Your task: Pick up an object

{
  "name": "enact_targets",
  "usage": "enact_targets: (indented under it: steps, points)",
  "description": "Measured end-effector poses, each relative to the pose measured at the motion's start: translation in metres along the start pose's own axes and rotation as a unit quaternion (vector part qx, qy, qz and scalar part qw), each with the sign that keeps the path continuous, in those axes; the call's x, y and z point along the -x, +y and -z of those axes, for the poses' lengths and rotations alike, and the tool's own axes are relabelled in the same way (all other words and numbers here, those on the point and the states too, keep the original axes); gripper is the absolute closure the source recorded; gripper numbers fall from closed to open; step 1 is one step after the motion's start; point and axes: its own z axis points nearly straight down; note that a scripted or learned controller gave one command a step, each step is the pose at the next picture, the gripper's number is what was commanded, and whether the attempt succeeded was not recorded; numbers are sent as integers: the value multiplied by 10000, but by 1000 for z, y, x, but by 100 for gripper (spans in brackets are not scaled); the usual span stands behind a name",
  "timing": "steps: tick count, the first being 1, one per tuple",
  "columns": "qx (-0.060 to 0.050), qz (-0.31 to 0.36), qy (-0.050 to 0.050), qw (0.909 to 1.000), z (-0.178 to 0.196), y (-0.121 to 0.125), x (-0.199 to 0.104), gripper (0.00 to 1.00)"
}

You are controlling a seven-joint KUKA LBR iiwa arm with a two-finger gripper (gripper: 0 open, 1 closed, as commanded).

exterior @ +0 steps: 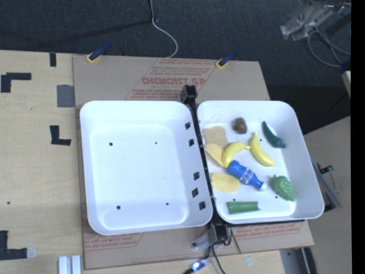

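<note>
The right bin [305, 170] holds several toy foods. A brown round piece [240, 125] and a dark green pepper [272, 136] lie at its far side. Two yellow bananas [260, 150] [232, 152] sit in the middle beside a tan cracker [215, 135]. A blue bottle [246, 174] lies just in front of them, next to a yellow slice [225, 181]. A leafy green piece [283, 188] and a green block [243, 206] rest near the front wall. My gripper [297, 24] hangs high at the upper right, beyond the bin's far edge, well away from all objects.
The left bin [85, 153] stands beside the right one, joined by a black-clipped divider [197, 153]. Both rest on a cardboard sheet [165, 79] on the wooden bench. A white cable [162, 30] trails down at the back.
</note>
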Motion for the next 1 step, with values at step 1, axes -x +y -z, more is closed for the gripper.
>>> enact_targets:
  steps: [1]
  points:
    - [-1,-5,1,10000,0,-26,52,100]
